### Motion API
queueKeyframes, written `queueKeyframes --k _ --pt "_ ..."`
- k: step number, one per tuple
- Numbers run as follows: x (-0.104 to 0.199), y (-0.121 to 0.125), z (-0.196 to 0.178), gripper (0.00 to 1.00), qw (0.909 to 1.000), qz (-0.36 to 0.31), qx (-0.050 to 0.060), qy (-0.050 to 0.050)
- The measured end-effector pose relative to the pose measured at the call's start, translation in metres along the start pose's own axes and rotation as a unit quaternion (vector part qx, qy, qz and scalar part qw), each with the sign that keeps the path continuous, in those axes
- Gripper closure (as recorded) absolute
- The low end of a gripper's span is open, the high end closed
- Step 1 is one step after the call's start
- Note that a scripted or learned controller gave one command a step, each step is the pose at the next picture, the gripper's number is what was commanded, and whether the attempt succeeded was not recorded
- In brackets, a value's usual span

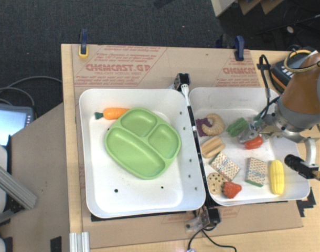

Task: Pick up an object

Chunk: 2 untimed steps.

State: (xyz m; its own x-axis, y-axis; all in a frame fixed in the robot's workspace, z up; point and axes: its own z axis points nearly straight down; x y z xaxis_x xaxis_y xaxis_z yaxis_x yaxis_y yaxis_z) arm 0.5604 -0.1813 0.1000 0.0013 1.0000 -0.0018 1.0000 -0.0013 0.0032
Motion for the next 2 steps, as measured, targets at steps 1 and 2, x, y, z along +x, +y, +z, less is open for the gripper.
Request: queueKeyframes --k 1,2 --pt "0.082 0.070 -0.002 1.00 1.0000 -0.006 -0.002 0.001" --pt "0.130 -0.006 -0.089 1.00 1.0000 -0.002 0.004 0.003"
